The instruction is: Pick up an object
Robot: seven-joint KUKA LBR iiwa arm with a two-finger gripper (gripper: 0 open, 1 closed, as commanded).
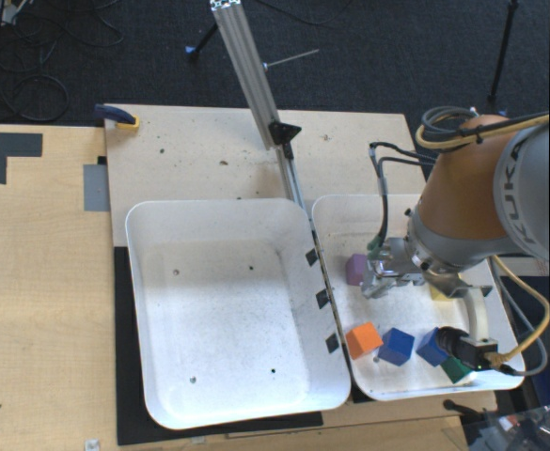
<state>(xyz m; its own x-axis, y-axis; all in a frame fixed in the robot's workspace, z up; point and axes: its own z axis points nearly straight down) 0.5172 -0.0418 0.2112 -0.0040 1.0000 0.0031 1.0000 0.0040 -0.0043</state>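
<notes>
The right bin (350, 216) holds a purple object (355, 269) near its left wall, an orange cube (363, 339), two blue cubes (397, 346) (433, 347), a green piece (457, 370) and a pale yellow piece (442, 295) partly under the arm. My gripper (379, 281) hangs low in this bin, just right of the purple object and above the orange cube. Nothing shows between its tips.
The left bin (162, 224) sits beside it, its floor speckled with dark dots. A slanted aluminium bar (252, 73) rises from the bench behind the bins. Black clips (322, 298) line the divide between the bins. A blue and yellow tool (117, 116) lies at the bench's far left corner.
</notes>
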